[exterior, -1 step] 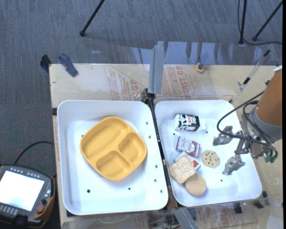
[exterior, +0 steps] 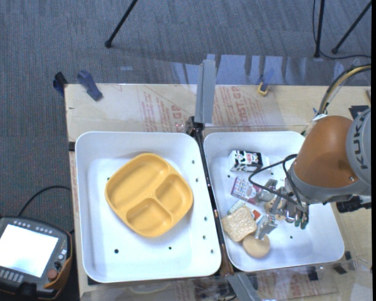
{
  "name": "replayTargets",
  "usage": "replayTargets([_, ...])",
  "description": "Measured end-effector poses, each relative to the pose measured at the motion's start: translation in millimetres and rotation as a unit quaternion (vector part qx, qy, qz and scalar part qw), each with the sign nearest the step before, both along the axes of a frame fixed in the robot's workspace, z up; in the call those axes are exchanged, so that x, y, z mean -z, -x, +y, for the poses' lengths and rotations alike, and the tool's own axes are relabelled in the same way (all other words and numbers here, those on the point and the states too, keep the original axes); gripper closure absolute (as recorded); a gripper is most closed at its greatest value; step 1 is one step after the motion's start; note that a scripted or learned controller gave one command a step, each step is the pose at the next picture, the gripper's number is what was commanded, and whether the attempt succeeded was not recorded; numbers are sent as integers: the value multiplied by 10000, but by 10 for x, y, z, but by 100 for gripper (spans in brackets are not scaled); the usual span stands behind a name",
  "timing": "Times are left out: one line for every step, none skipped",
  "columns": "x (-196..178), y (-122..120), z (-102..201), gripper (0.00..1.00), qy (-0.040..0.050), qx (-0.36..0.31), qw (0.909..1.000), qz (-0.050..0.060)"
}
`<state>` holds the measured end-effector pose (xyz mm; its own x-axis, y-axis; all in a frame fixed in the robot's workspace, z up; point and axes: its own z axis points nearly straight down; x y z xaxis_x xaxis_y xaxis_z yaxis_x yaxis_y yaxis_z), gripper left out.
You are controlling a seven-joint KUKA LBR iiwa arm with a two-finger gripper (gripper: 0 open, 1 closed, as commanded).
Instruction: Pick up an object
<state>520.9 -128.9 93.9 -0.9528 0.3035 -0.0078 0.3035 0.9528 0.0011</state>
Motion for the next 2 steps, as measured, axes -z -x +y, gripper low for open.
replayTargets([-97,-12,24,100,-1,-39,10000,-2])
replayTargets([-961,193,985,100,-18,-273,9996,6])
